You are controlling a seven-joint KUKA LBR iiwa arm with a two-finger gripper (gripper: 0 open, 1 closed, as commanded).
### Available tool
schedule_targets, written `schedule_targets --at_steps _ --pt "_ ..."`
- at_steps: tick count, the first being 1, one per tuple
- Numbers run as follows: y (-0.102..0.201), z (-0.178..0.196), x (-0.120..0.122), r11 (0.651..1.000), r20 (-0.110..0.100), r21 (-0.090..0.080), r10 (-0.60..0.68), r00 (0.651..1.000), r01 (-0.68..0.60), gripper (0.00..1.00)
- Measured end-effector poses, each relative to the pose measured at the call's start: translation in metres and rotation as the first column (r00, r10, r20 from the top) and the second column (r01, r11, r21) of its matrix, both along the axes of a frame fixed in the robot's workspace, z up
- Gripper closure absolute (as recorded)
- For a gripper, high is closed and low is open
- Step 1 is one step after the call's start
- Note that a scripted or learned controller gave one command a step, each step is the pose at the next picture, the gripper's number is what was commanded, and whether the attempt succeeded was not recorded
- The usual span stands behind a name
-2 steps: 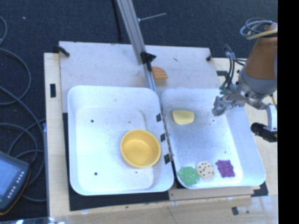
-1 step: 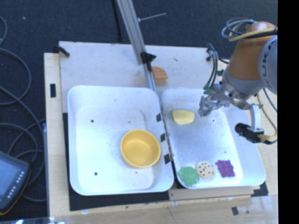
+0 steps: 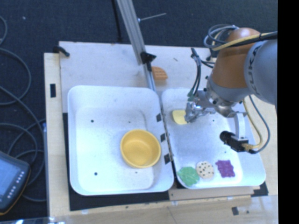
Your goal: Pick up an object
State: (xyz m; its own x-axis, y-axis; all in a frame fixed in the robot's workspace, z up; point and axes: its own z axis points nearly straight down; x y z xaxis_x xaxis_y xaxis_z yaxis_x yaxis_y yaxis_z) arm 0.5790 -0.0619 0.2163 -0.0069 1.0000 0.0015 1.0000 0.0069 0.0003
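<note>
- Three small items are lying in a row along the near edge of the right bin point(image 3: 254, 169): a green piece point(image 3: 188, 175) at the left, a pale round cookie with dark dots point(image 3: 204, 170) in the middle, and a purple piece point(image 3: 225, 168) at the right, each just beside the next.
- Sitting in the left bin point(image 3: 84, 125), toward its near right part, is a yellow bowl point(image 3: 140, 148), upright and open to the camera.
- Reaching in from the right, the grey arm with its orange band point(image 3: 233, 64) is hanging over the far half of the right bin.
- Its gripper point(image 3: 190, 115) is pointing down at the far left part of that bin, right against a small pale yellow object point(image 3: 178, 117).
- That yellow object is lying on the bin floor near the divider between the two bins; the gripper is covering its right edge.
- How far the jaws are standing apart cannot be told from this angle, nor whether they are gripping the yellow object.
- An orange object point(image 3: 160, 73) is resting on the bench point(image 3: 93, 64) beyond the bins, beside a slanted metal rail point(image 3: 133, 27).
</note>
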Motion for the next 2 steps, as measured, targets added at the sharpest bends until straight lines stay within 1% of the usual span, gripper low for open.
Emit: schedule_targets --at_steps 1,2 --pt "0.054 -0.005 -0.01 1.0 0.0 0.0 0.001 1.0 -0.001 1.0" --pt "0.109 -0.007 -0.025 1.0 -0.001 0.001 0.001 1.0 -0.001 1.0"
